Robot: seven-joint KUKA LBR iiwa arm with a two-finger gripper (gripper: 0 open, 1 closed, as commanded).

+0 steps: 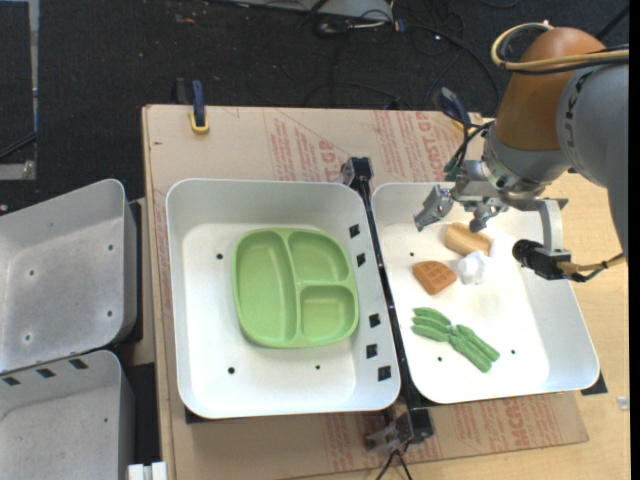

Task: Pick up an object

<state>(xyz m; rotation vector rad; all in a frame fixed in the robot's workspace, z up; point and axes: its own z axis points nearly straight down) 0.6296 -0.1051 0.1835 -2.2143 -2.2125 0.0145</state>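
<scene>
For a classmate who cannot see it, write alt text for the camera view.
A grey robot arm's gripper hangs over the right white bin, just above a tan bread roll lying near a waffle piece, a small white item and green beans. The left bin holds a green divided plate.

Brown bench point(270, 133) bearing two white bins point(200, 388)

Green divided plate point(296, 288) in left bin point(190, 268).
</scene>
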